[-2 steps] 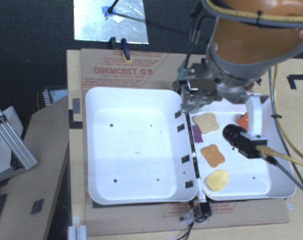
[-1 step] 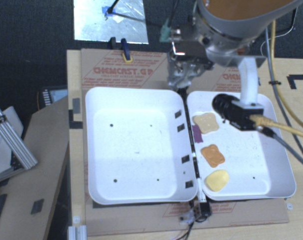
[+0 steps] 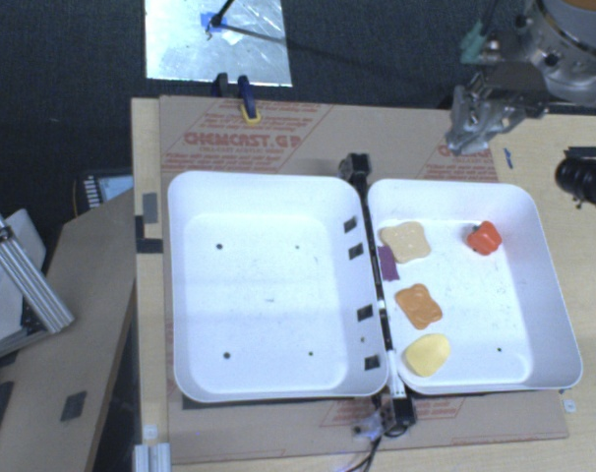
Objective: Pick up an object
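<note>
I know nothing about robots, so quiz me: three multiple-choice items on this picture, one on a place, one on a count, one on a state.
1. Which bin holds the objects?
A. left B. right C. both

2. How many objects lie in it?
A. two B. four C. six

3. Where is the gripper?
A. above the bench behind the bins B. pressed on the yellow piece C. inside the left bin

Answers:
1 B: all pieces lie in the right bin.
2 B: beige piece, red piece, orange piece, yellow piece.
3 A: the gripper hangs beyond the bins' far rim.
</note>
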Tool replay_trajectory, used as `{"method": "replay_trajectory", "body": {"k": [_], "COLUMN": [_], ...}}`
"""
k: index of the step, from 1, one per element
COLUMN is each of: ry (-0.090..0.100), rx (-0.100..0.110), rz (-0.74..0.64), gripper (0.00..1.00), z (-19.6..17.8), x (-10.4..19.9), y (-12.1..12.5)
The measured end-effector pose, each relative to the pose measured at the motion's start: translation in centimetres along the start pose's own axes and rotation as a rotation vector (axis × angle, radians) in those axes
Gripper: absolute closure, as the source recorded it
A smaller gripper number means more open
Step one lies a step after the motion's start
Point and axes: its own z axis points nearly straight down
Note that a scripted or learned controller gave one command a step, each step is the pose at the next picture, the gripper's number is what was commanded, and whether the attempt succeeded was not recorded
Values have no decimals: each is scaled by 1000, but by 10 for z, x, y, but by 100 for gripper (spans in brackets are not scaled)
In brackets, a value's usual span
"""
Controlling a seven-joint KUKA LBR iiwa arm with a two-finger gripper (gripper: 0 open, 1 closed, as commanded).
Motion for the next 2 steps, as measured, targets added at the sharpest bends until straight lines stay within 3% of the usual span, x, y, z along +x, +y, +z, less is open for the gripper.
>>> {"method": "replay_trajectory", "body": {"k": [1, 2], "ry": [5, 2], "rx": [3, 1], "rz": [-29, -13], "gripper": [100, 100], "z": [0, 3], "x": [112, 133], "y": [-35, 99]}}
